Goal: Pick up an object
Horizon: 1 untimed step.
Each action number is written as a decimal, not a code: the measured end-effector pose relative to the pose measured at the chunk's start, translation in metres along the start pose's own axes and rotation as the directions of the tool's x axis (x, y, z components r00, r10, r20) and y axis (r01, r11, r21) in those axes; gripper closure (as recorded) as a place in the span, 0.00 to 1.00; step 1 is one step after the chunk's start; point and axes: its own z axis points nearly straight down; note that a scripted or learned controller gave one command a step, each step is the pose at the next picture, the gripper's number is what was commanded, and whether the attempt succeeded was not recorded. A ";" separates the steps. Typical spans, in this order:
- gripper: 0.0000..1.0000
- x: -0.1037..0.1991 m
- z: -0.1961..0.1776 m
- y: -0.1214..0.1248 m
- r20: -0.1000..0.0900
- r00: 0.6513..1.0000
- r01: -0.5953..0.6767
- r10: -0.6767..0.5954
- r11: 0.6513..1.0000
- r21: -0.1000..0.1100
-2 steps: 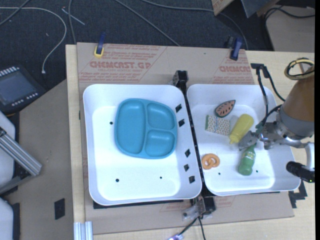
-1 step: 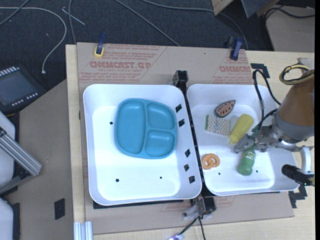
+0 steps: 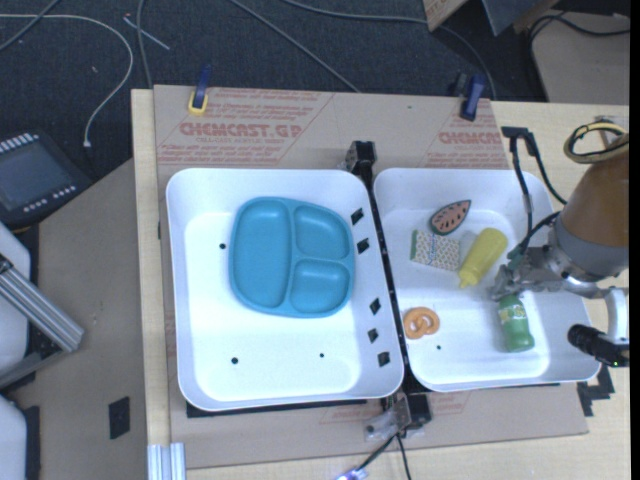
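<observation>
The right bin (image 3: pixel 470 373) holds several small objects. A yellow bottle (image 3: pixel 482 253) lies at a slant near its middle, and a green bottle (image 3: pixel 516 330) lies toward its front right. My gripper (image 3: pixel 508 284) hangs low over the bin between these two, just above the green bottle's top end and beside the yellow bottle's lower end. A watermelon slice toy (image 3: pixel 451 217) lies at the back. A green-and-white patterned pad (image 3: pixel 434 250) sits left of the yellow bottle. An orange pretzel-like ring (image 3: pixel 420 321) lies near the bin's left wall.
The left bin (image 3: pixel 200 308) holds a blue divided plate (image 3: pixel 292 256). A black divider with clips (image 3: pixel 372 268) runs between the bins. The arm's grey body and orange band (image 3: pixel 600 218) cover the right bin's right edge. Cables lie behind the bench.
</observation>
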 end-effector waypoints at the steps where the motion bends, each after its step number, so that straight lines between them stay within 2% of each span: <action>1: 1.00 0.007 -0.050 0.009 0.004 1.000 0.002 -0.002 1.000 -0.006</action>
